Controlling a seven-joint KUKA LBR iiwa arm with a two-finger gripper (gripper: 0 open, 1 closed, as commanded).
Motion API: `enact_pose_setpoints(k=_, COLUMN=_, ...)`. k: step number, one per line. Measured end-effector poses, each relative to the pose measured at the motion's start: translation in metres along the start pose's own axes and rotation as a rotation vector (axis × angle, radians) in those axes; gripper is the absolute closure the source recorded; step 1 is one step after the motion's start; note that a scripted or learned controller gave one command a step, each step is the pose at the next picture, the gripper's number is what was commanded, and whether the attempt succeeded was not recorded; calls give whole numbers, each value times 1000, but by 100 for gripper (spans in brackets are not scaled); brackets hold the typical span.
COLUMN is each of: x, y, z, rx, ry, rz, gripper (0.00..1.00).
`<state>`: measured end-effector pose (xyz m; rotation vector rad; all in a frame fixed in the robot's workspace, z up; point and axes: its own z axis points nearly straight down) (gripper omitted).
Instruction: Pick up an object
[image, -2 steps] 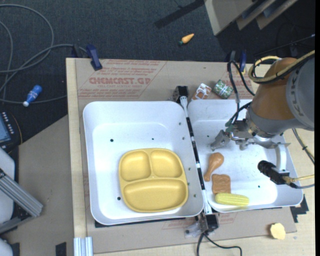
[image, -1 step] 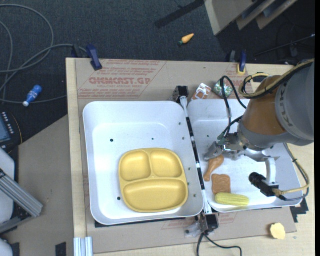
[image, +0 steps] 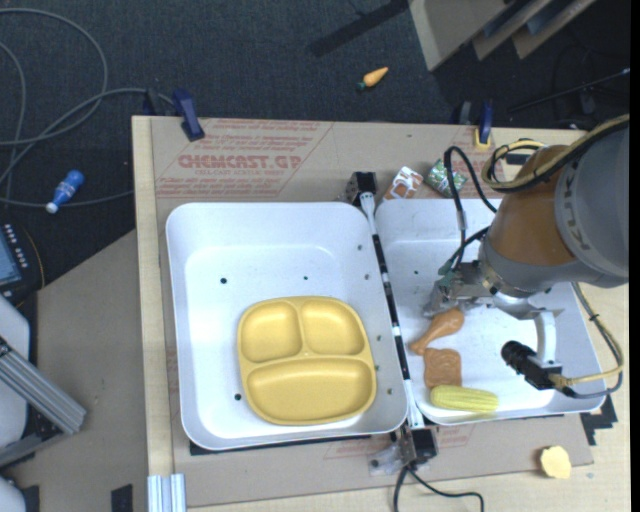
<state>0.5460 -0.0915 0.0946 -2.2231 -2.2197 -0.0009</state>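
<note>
Right bin (image: 420, 225): toy chicken drumstick (image: 441, 328), toast slice (image: 443, 366) and corn cob (image: 463, 400) are lying along its left side. Gripper (image: 452, 293) is hovering just above the drumstick; its opening cannot be told. Drumstick is looking light, stiff, slippery plastic; the narrow shank is suiting a grasp best.

In the right bin (image: 420, 235) I see three toy foods near its left wall: an orange drumstick (image: 441, 328) lying slantwise, a brown square piece (image: 443, 367) just below it, and a yellow corn cob (image: 463, 399) lying flat along the front edge. The left bin (image: 200, 300) holds a yellow divided plate (image: 303, 357), right side up.
</note>
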Motion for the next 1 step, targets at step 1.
enact_pose_setpoints(k=1, x=63, y=22, z=-150, rx=-18, ry=1, rz=-11, gripper=100)
